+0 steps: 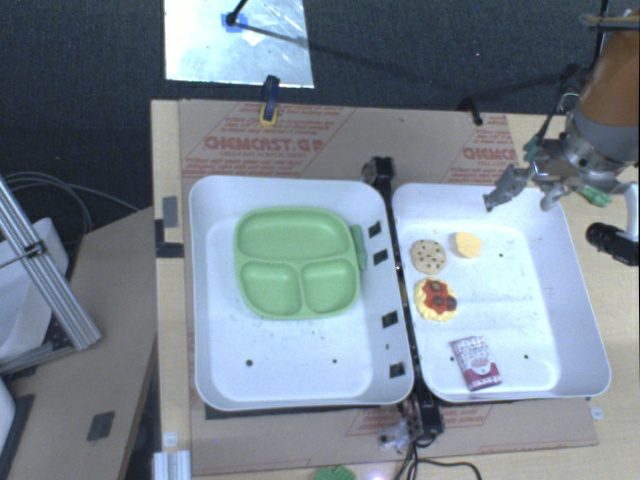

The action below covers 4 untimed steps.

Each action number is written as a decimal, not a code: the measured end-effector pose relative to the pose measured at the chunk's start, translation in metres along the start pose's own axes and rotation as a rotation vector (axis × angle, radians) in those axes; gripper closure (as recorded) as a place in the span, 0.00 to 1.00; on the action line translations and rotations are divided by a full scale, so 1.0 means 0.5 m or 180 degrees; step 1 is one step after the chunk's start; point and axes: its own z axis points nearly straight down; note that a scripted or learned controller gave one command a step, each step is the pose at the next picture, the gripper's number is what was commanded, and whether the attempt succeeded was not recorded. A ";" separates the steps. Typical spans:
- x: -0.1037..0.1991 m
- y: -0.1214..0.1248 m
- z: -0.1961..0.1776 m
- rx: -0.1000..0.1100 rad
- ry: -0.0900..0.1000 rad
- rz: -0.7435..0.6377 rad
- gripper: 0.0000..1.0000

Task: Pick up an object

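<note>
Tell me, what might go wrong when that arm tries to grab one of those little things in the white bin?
The gripper hangs open over the right bin's far corner, away from every item, so a straight drop would likely close on nothing. The cookie and pizza piece lie near each other, so fingers might nudge one while reaching the other. The small packet lies flat and may slip out.

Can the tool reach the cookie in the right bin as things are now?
Probably yes. The cookie lies flat with nothing over it, apart from its neighbours, and the open tool hangs above the same bin's far edge.
</note>
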 end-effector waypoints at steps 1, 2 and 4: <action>-0.024 -0.044 0.316 0.0041 0.0008 0.0011 0.00; 0.005 0.064 0.315 -0.0016 -0.0001 -0.0013 0.00; 0.003 0.062 0.294 -0.0012 -0.0003 -0.0014 0.00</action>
